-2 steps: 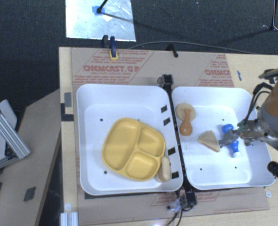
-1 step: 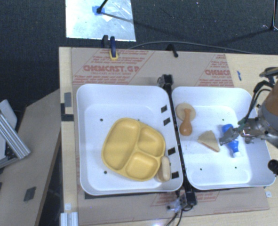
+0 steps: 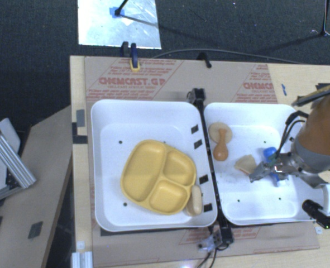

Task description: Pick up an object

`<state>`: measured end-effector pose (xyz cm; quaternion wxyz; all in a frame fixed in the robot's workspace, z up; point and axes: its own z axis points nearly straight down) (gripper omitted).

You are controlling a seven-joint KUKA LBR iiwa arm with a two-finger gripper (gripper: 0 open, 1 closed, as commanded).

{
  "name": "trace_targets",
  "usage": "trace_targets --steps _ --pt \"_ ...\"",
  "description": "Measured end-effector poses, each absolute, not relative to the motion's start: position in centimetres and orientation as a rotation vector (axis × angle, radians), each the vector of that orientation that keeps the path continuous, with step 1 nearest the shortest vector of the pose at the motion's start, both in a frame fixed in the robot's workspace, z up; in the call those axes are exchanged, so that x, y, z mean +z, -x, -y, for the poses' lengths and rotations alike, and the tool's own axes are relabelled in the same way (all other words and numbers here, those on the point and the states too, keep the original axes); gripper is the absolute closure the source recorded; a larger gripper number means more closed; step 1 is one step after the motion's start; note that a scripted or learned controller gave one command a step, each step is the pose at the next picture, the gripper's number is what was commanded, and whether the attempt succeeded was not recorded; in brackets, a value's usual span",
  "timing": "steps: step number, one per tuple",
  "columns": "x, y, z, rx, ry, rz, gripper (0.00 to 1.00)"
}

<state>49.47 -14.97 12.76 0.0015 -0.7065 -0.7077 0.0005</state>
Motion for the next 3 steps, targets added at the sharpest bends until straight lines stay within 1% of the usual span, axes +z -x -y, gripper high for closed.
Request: trace_targets --steps 1,2,3 --pt "8.2 -49.5 14.9 0.000 2.219 2.222 0.00" --pt "9.5 -49.6 15.0 -0.003 2.220 2.225 1.00" --pt "15.5 -49.6 14.2 -0.005 2.220 2.230 1.00"
